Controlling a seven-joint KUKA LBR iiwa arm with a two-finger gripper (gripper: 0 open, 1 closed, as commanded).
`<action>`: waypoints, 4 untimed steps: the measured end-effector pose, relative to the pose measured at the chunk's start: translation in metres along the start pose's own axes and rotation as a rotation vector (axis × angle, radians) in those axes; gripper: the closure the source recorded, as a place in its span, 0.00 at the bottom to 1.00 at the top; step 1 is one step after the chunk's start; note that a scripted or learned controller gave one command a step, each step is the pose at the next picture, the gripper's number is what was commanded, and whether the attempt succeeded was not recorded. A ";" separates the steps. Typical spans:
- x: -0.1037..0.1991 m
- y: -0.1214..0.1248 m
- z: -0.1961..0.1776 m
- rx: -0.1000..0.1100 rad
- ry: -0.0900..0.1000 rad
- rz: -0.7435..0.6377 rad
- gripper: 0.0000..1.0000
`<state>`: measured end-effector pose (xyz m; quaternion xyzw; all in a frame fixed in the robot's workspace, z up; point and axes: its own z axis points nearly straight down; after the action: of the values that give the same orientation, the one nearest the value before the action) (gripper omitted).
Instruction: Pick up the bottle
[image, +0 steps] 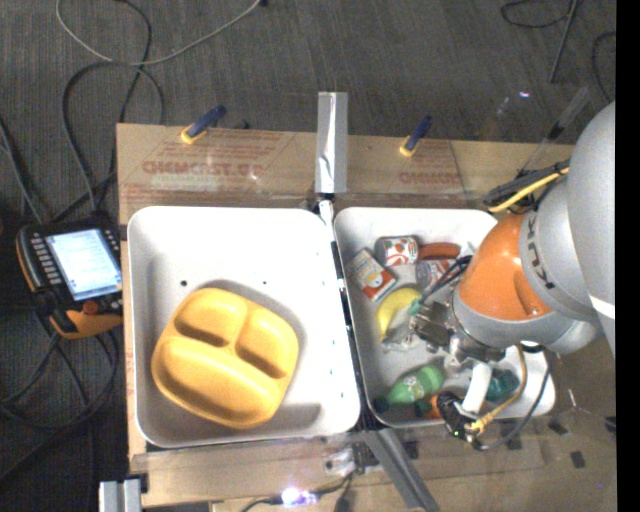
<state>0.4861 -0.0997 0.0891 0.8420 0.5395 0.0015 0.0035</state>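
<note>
A green bottle (414, 385) lies on its side near the front edge of the right bin (352, 330). My gripper (428, 322) hangs over the middle of that bin, just behind and slightly right of the bottle, beside a yellow item (397, 307). The orange wrist and grey arm hide the right half of the bin. Nothing can be seen in the gripper's hold.
At the back of the right bin are a red-and-white can (398, 250), a small box (367, 272) and an orange-red item (441, 250). A teal item (502, 382) lies front right. The left bin (150, 240) holds a big yellow lumpy object (226, 354).
</note>
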 end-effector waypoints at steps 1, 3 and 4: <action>-0.005 -0.002 -0.010 0.014 0.001 -0.019 0.00; 0.060 -0.031 -0.094 0.012 -0.004 0.220 1.00; 0.059 -0.031 -0.094 0.011 -0.005 0.221 0.00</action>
<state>0.4824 -0.0327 0.1825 0.8963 0.4434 -0.0033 -0.0001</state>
